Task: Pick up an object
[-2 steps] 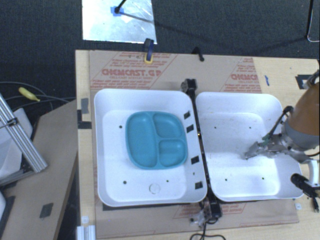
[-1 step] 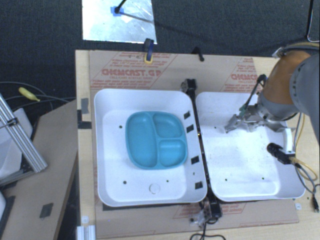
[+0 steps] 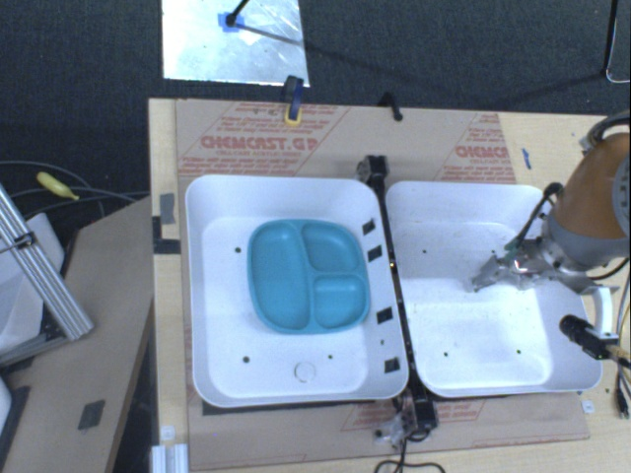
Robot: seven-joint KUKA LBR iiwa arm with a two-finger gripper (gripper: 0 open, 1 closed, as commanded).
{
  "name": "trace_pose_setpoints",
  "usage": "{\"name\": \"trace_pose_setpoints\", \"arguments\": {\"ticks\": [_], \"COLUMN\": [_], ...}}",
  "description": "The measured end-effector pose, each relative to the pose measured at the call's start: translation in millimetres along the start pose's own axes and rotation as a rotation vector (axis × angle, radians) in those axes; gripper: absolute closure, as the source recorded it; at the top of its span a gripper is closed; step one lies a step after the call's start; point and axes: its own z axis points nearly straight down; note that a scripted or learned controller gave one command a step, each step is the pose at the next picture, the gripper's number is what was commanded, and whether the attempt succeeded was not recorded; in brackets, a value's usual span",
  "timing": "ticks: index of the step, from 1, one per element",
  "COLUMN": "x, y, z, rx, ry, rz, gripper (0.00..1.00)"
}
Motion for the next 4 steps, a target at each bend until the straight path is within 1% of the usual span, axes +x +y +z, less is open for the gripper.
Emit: {"name": "trace_pose_setpoints", "arguments": {"ticks": [1, 2, 3, 4], "x": [2.1, 2.0, 71.1, 145.4], "y": [3.5, 4.4, -50.7, -72.2], "z": [-11.5, -22.1, -159.8, -270.3], "rx": [-0.006, -0.009, -0.012, -0.017], "ry": [-0.002, -0.002, 0.001, 0.002], "rz": [-0.005, -0.007, -0.012, -0.016], "gripper": [1.0, 1.0, 1.0, 1.0]}}
